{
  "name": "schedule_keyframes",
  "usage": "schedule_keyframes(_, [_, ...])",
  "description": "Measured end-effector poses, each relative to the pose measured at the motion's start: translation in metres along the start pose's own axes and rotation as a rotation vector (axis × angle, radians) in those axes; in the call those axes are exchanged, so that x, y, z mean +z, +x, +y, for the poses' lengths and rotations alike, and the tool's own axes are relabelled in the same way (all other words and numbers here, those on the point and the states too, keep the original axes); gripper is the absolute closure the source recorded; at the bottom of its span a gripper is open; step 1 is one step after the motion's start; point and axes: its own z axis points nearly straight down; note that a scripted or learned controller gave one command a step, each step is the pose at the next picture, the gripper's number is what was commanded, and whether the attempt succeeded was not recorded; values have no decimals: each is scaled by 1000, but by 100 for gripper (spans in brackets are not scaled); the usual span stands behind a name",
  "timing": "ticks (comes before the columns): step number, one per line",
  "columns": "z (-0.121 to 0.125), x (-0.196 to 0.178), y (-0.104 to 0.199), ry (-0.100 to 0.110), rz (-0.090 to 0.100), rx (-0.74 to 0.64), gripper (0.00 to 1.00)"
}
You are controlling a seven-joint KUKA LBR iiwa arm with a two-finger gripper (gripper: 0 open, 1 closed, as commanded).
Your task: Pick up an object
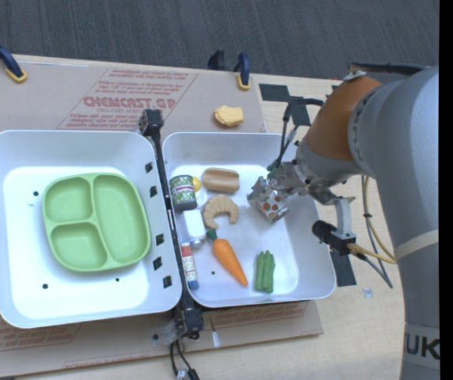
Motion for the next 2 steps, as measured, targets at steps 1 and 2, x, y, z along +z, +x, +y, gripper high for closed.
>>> schedule_keyframes(1, [-23, -105, 28, 3, -2, 2, 100])
schedule_keyframes(2, [-102, -149, 92, 5, 0, 2, 100])
